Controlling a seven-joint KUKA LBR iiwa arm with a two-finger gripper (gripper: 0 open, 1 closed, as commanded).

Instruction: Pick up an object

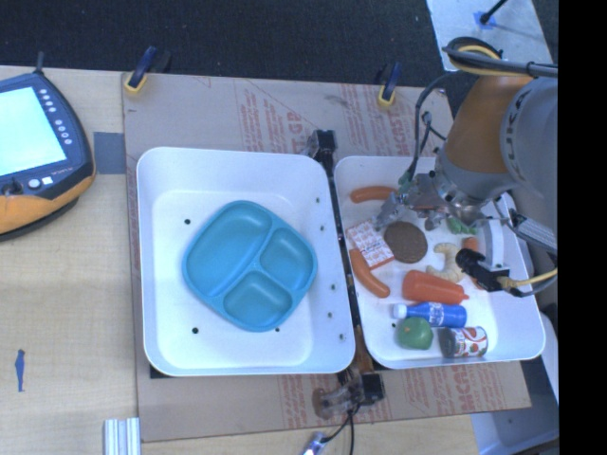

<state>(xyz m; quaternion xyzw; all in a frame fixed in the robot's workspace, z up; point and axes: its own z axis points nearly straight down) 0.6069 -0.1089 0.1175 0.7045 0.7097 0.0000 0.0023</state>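
Gripper [429,209] down in your right bin [524,341], honestly can't tell its state from up here, brown disc [407,242] just beside it, carrot [432,286] nearby

Small objects crowd the right bin [531,335].

A brown disc [407,242] lies flat near the bin's middle, a red-and-white packet [370,245] just left of it. Two orange sausages [368,273] lie at the left and far side. Nearer: an orange carrot [433,286], a blue-capped bottle [432,314], a green apple [413,334] and a red can [464,342] on its side.
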